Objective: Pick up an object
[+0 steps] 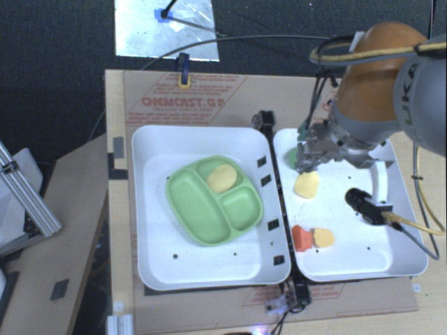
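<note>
Clearly the tool (307,160) sits at the right bin's (401,257) ten o'clock corner, grip state impossible to tell; descending, it may clip the wall and miss the yellow piece (306,185) just below

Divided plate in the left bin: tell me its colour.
Light green, seen plainly in the camera view: the divided plate in the left bin.
</note>
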Available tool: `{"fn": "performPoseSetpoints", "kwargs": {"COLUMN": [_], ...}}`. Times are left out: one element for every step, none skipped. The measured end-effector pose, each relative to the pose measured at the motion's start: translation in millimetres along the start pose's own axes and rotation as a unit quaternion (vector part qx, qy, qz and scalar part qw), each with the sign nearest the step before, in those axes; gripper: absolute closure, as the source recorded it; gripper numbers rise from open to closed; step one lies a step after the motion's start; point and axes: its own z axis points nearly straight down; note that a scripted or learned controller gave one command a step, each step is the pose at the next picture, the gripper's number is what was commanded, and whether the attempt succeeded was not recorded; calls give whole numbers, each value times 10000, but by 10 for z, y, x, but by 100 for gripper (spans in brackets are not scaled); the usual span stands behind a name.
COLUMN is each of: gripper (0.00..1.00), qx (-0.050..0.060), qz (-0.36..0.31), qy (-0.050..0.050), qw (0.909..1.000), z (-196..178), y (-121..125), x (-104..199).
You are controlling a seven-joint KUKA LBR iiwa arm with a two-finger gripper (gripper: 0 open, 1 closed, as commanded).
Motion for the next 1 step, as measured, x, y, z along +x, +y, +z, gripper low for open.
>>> {"fn": "performPoseSetpoints", "kwargs": {"gripper": [100], "qx": [-2], "qz": [1], "qy": [1], "qw": [10000], "z": [-9], "y": [81], "x": [508]}}
